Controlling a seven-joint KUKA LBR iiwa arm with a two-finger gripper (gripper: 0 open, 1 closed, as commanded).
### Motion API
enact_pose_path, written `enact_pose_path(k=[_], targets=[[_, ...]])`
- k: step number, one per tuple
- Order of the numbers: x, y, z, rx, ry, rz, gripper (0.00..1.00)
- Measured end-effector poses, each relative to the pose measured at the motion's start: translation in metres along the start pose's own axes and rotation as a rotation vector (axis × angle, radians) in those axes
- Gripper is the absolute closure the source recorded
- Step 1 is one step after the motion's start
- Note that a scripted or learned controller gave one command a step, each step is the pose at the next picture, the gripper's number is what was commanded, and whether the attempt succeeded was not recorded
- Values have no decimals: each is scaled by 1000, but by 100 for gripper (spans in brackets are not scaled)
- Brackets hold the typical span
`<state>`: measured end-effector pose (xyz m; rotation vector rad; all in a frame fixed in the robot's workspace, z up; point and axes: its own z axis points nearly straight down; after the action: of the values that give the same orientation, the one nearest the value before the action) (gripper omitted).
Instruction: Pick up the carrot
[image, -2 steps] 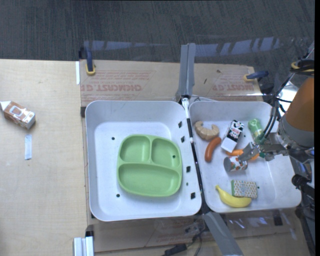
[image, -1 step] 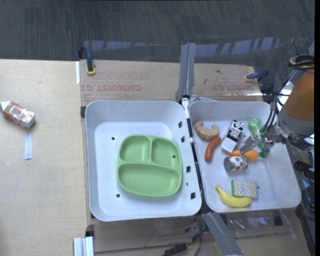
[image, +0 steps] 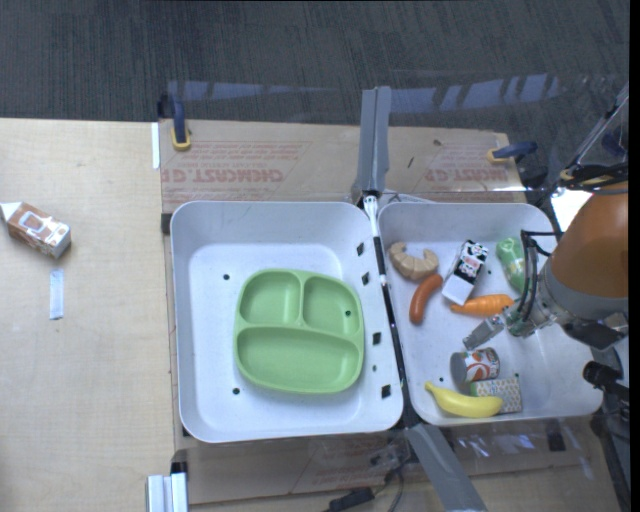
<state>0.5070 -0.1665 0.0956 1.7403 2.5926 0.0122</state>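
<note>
Camera view: two shallow white bins sit side by side on the worktop (image: 90, 400). The left bin (image: 200, 300) holds a green divided plate (image: 298, 332). The right bin (image: 560, 395) holds the clutter: a croissant (image: 413, 261) near the top left, a red sausage (image: 425, 298) just below it, a small black-and-white carton (image: 466, 268), a green item (image: 511, 258) near the upper right, a can (image: 478, 366) lying low in the bin, a banana (image: 464, 401) along the bottom wall, and a speckled block (image: 505, 393) just beside the banana.

The carrot (image: 481, 305) lies flat in the middle of the right bin, its long axis running roughly left to right, the carton just above its left end and the sausage well to its left. It is not lifted.

The arm comes in from the right, and the gripper (image: 502, 327) hangs just below and to the right of the carrot, above the can. Whether the jaws are open or closed cannot be told at this scale; nothing is seen between them.

To do the pick well, I judge the gripper should shift up-left until it is centred over the carrot's thicker middle, with the jaws set across the narrow width rather than along its length. The descent should stay clear of the carton, which sits close enough to be nudged or caught. A low, firm grip matters, since the tapered, smooth body could slip out as it closes.
</note>
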Motion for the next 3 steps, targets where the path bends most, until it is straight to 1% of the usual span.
enact_pose_path(k=[1, 2, 3], targets=[[-56, 8, -36, 11, 9, -291, 0], [14, 29, -13, -7, -13, -511, 0], [-71, 34, -1, 14, 12, -329, 0]])
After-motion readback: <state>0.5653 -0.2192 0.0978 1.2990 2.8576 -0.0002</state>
